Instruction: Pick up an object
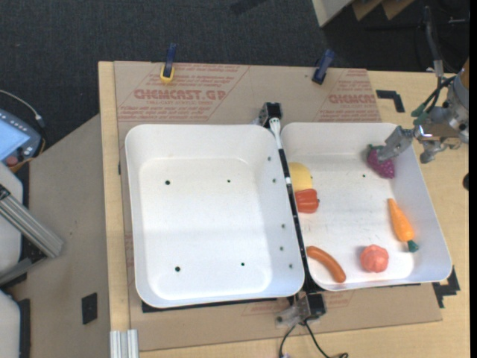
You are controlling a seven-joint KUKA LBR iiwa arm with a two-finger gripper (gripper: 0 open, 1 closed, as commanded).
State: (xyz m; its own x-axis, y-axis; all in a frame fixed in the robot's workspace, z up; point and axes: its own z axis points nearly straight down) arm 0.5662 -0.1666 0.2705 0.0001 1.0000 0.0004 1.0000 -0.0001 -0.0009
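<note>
Two shallow white bins are seen side by side on a cardboard sheet (223,88) laid over the table (67,200), viewed from above at a slant. The left bin (141,144) is shown with a bare white floor marked by four small dark dots. In the right bin (428,200), several toy foods are scattered: a yellow piece (300,174) and a red piece (307,200) are set against the dividing wall, the red one touching the yellow one's near side; an orange sausage-shaped piece (326,263) is laid near the front edge; a pinkish-red round fruit (375,258) is placed just beside it to the right; and a carrot (401,223) with a green tip is laid along the right wall. At the far right corner of that bin, a purple grape-like piece (383,163) is seen directly under the gripper (390,147), which is reached in from the right at the end of the grey arm (447,121). One grey finger is seen touching the top of the purple piece, but whether the fingers are open or closed around it cannot be told from this angle. Blue clamps (323,66) are fixed at the cardboard's far edge.
</note>
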